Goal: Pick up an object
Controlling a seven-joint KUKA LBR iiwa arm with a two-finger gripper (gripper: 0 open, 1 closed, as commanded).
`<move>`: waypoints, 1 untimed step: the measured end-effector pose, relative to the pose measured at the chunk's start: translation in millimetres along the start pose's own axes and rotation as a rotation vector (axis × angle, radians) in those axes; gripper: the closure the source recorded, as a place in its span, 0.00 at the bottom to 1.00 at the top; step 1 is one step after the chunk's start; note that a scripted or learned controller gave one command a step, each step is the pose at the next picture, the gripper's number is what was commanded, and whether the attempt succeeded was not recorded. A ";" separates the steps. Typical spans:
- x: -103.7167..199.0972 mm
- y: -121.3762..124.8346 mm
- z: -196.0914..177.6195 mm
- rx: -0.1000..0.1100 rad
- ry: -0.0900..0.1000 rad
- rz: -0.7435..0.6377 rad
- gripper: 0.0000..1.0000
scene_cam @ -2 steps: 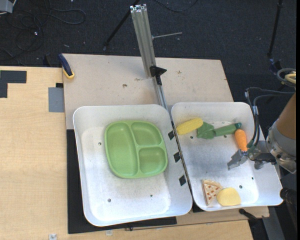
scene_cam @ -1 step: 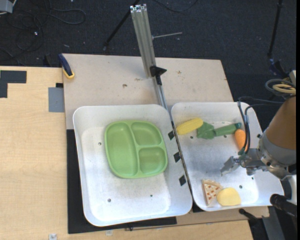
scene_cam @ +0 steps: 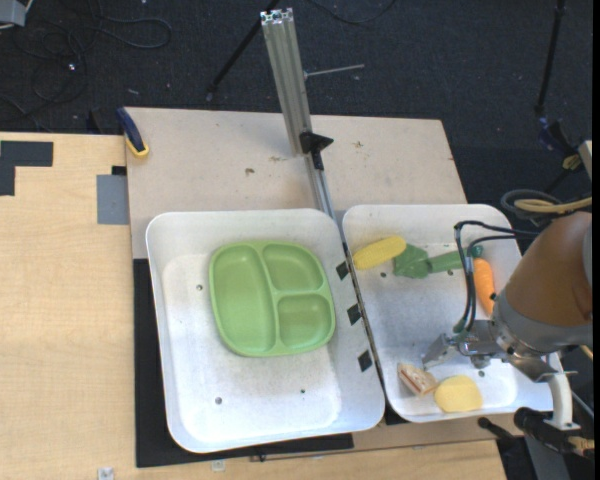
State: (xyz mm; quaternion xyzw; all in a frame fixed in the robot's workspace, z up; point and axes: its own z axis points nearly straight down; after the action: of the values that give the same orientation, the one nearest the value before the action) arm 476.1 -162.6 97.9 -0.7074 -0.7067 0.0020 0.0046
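The tool (scene_cam: 448,351) is seen low in the right bin (scene_cam: 420,313) (its state cannot be told). The yellow lump (scene_cam: 458,394) nearby is judged light, rounded, probably slippery; its middle should be pinched.

Left bin (scene_cam: 180,388): green plate (scene_cam: 273,298) taking its middle, bare floor lying around it.
Right bin (scene_cam: 380,368): arm (scene_cam: 550,288) crowding the right.

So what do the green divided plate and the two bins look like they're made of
The green divided plate looks like moulded plastic: one even colour, rounded compartment ridges, a soft satin sheen. The left bin and right bin seem to be thin white plastic too, matte, with rounded corners and rolled rims, though coated metal can't be ruled out.
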 end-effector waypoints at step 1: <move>-0.2 1.2 6.7 -0.008 -0.001 0.000 0.00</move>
State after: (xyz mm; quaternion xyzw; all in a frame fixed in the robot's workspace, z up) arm 477.2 -162.8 91.1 -0.7073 -0.7069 -0.0005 0.0015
